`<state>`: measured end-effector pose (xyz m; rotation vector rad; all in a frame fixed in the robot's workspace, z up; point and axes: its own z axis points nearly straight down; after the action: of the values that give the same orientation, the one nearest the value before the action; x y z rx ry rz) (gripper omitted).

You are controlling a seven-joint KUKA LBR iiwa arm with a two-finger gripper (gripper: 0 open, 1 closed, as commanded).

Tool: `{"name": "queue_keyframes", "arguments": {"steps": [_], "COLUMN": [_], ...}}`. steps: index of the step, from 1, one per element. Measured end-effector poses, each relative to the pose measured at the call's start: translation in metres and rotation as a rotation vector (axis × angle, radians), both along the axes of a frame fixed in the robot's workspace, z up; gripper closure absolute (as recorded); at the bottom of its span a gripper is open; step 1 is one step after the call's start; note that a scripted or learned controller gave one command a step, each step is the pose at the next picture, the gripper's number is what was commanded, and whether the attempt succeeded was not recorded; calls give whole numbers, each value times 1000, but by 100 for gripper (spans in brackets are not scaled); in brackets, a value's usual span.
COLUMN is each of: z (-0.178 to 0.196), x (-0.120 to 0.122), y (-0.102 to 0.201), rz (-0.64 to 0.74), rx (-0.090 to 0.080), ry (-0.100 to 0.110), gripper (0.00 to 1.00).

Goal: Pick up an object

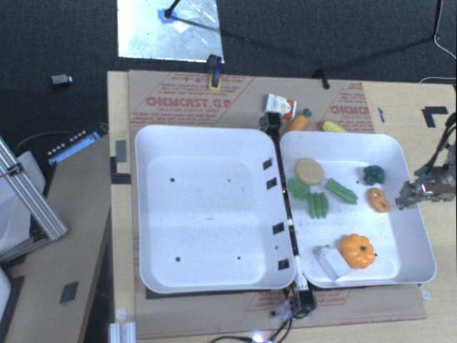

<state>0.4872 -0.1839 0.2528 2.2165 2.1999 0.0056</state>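
Now – pincer (408, 197) at rt bin (400, 148) rim | state unclear | donut (378, 200) beside – pumpkin (357, 251) near

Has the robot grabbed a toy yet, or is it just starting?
Just starting, it seems. Nothing looks picked up: the pumpkin, the donut and the broccoli all lie in the right bin. The gripper sits at that bin's right edge, beside the donut. Reaching, grabbing and lifting are all left.
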Motion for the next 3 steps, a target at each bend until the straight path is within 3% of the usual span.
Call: {"name": "queue_keyframes", "arguments": {"steps": [1,2,3], "z": [-173,-168,-63], "x": [-1,30,1], "y": [11,86,174], "rz": [8,19,22], "rx": [10,14,15], "ry": [15,13,6], "gripper": [100,100,100]}}
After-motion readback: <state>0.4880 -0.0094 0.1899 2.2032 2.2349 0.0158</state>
